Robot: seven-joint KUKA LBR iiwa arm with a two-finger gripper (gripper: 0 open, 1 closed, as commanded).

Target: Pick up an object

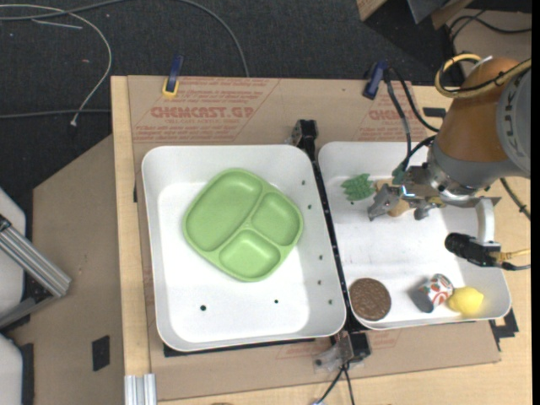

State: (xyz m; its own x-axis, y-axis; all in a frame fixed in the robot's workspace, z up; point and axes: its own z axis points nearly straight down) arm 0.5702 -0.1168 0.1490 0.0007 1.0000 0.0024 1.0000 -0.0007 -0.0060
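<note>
The gripper hung over the right bin, just beside a small green toy; whether its fingers stood apart was unclear. The arm hid the bin's far corner.

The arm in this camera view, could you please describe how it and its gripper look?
The arm is bulky and rounded, grey with an orange band above the wrist. Black cables and a yellow loop run along it near the top. It narrows to a small metallic grey gripper with two short fingers.
</note>
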